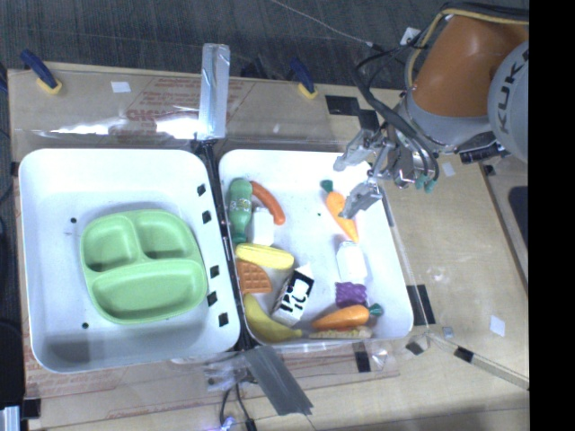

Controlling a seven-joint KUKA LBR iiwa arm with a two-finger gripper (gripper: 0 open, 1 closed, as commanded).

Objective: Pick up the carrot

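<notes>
Your end effector (359, 176), its fingers spread apart and holding nothing, hangs over the top right of the right bin (400, 281), and the carrot (340, 212) lies just below and left of it, pointing down toward the bin's right wall.

Robot lab: taped bench (467, 268), two white bins (36, 241), toy food, cabling.

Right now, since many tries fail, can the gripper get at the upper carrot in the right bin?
Probably yes. The gripper hangs just above and right of the carrot, which lies bare on the bin floor, nothing piled on it.
</notes>
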